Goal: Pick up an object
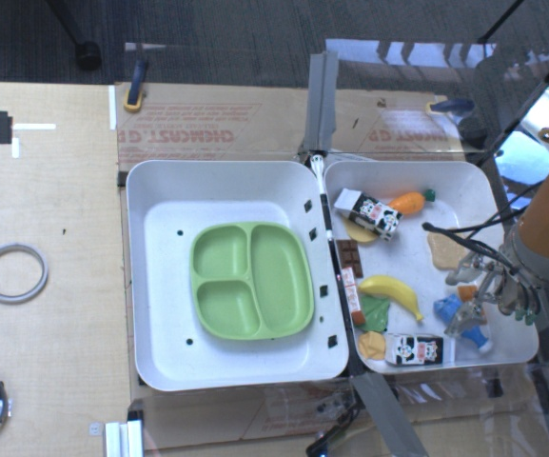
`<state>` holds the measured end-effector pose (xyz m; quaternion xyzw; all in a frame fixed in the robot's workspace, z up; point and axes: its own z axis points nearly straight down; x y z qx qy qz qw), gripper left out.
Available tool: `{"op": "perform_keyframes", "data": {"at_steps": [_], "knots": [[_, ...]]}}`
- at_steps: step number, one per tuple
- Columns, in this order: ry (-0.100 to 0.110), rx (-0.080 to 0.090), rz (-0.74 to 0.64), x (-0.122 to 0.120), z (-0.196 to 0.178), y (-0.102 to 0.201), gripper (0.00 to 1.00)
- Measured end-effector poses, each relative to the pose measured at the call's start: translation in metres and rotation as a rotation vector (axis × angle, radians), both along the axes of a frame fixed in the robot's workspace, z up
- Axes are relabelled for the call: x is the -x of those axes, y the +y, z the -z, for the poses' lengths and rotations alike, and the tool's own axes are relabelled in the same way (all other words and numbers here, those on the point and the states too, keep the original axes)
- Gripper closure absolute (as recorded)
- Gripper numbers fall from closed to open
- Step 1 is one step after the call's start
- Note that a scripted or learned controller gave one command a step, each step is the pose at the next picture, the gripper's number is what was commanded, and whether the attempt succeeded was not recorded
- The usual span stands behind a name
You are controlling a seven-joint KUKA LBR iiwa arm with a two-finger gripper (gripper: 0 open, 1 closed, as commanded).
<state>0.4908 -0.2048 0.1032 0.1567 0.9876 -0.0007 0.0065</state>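
The pale wooden worktop (46, 160) is carrying two shallow white plastic bins side by side. The left bin (150, 284) is holding a light green three-compartment plate (252, 281), sitting about in its middle. The right bin (417, 171) is holding the loose objects, and the grey arm with its orange band (546, 227) is reaching in over that bin's right edge.

The metal two-finger gripper (474, 305) is hanging low over the right bin's near right corner, and the jaws are sitting directly over a small blue block (448, 309) and a blue-and-orange piece beside it; whether the jaws are apart or together is not something I can tell, since the metalwork and cables are blurring into the objects beneath. Nothing is visibly held between them.

The yellow plastic banana (394, 294) is lying curved near the bin's middle, just left of the gripper and apart from it. A black-and-white cow-patterned carton (415, 350) is lying flat along the near edge, and a second such carton (373, 213) is resting near the far left, touching an orange toy carrot (409, 202). A tan flat piece (442, 249) is partly hidden by cables. On the worktop's left edge a grey tape ring (12, 272) is lying flat.
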Motion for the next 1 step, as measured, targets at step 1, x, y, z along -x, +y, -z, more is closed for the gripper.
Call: {"op": "perform_keyframes", "data": {"at_steps": [1], "knots": [[0.008,-0.002,0.043,0.0118,0.0105,-0.0168,0.0]]}}
